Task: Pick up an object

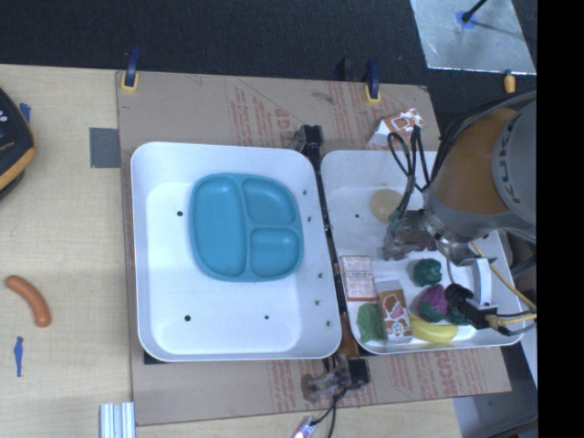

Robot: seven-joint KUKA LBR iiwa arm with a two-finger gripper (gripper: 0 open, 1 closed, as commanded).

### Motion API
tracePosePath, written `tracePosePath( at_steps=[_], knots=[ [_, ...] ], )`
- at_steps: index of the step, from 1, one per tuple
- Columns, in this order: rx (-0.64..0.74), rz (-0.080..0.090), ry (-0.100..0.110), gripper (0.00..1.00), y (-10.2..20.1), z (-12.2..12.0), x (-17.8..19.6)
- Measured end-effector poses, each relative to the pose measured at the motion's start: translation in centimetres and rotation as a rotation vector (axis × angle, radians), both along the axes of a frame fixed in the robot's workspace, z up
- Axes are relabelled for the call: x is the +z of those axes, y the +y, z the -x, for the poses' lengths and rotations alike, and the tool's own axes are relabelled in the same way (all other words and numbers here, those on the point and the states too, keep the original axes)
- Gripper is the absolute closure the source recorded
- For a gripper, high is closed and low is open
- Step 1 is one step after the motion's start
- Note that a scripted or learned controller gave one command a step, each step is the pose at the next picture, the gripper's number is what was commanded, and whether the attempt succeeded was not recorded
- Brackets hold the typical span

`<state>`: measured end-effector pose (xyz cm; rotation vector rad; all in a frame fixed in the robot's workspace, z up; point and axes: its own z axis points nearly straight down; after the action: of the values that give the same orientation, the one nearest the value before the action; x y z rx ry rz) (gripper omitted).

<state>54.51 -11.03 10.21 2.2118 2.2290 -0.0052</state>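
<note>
Camera view, looking down at a slant on the surface [64, 245]. The left bin [155, 327] contains a blue divided plate [245, 225], lying flat near the bin's centre. The right bin [351, 185] contains the candidate objects, grouped in its near half: a small printed carton [357, 277] beside the bin's left wall, a second carton [394, 315] just below it, a green item [370, 321] touching that carton's left side, a yellow banana [432, 331] along the near wall, a purple item [433, 301] just above the banana, a dark green item [425, 270] above that, and a pale round item [384, 205] farther back. The grey arm [479, 167] enters from the right; its end effector [406, 241] sits low over the right bin, just left of the dark green item. Whether its fingers are spread or closed cannot be told. An orange sausage-shaped item [28, 299] lies on the surface, well left of both bins.
</note>
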Motion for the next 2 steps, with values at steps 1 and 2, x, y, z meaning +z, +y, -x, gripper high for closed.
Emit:
tracePosePath(
  at_steps=[1, 2],
  knots=[
    [0.000, 0.001, 0.000, 0.00, 0.0, 0.0, 0.0],
    [-0.006, -0.002, -0.002, 0.00, -4.8, -3.0, 11.5]
  ],
)
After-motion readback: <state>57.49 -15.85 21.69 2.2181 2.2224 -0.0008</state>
